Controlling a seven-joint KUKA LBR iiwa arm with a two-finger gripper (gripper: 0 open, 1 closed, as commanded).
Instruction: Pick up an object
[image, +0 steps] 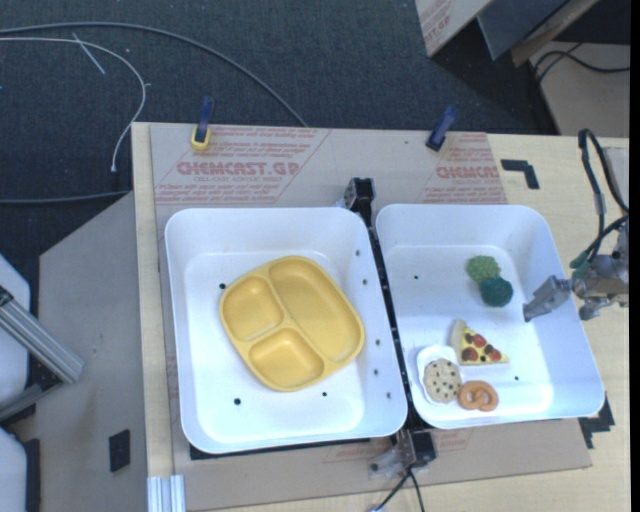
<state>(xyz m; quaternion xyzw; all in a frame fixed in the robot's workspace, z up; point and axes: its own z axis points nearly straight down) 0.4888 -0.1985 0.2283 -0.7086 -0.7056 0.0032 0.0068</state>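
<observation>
The right bin (560, 240) holds several toy foods. A green broccoli piece (483, 268) sits beside a dark teal lump (495, 291) toward the back. A pizza slice (476, 346) lies nearer the front. A cookie (440, 379) and a small pretzel (478, 397) rest on a small white plate (430, 357) at the front left. My gripper (568, 294) hangs at the bin's right rim, just right of the teal lump and apart from it. Nothing shows in its grasp.
The left bin (190, 260) carries a yellow divided plate (291, 322) in its middle. Two blue clamps (204, 124) (441, 128) hold a cardboard sheet behind the bins. Cables (598, 190) run down the bench's right side near the gripper.
</observation>
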